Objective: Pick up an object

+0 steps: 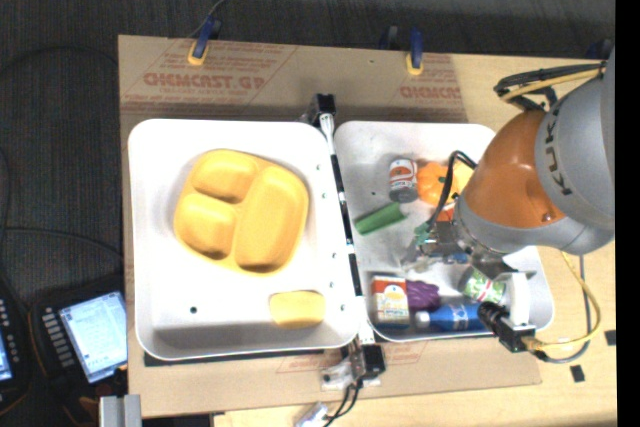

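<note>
camera view, right bin [350, 140]: gripper [432, 247] low at centre, grip state cannot be told. nearest candidates: green marker [380, 218] just upper left, purple toy [423, 293] and blue bottle [447, 318] below. advice: choose one item apart from its neighbours, descend squarely, close across its narrow side.

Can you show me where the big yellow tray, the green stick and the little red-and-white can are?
Yellow tray [242, 210], camera view, on the ridge between its compartments.
Green stick [380, 217], camera view, at the middle of its length.
Red-and-white can [402, 179], camera view, on its side label.
</note>
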`<state>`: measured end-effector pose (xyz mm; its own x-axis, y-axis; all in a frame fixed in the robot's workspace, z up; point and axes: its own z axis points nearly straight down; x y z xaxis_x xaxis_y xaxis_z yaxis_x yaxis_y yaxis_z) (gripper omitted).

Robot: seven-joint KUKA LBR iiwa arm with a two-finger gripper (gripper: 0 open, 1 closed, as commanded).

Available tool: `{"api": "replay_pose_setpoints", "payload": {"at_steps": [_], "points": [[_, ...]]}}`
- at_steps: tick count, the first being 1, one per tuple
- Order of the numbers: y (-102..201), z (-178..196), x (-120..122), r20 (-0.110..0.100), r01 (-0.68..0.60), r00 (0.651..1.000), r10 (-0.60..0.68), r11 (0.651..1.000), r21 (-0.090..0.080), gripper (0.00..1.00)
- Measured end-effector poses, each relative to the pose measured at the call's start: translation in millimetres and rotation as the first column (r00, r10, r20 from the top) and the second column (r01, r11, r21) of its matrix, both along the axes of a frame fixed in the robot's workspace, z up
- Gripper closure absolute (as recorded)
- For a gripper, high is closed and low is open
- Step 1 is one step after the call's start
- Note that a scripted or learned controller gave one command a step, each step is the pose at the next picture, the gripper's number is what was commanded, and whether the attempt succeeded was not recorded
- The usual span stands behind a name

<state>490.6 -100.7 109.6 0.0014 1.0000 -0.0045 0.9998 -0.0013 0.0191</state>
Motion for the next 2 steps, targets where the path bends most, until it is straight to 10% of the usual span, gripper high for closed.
{"api": "replay_pose_setpoints", "payload": {"at_steps": [1,2], "points": [[0.1,-0.1,-0.1,0.000,0.000,1.000,0.000,1.000,0.000,0.00],[3.7,-20.7,-3.9,-0.009,0.000,1.000,0.000,1.000,0.000,0.00]]}}
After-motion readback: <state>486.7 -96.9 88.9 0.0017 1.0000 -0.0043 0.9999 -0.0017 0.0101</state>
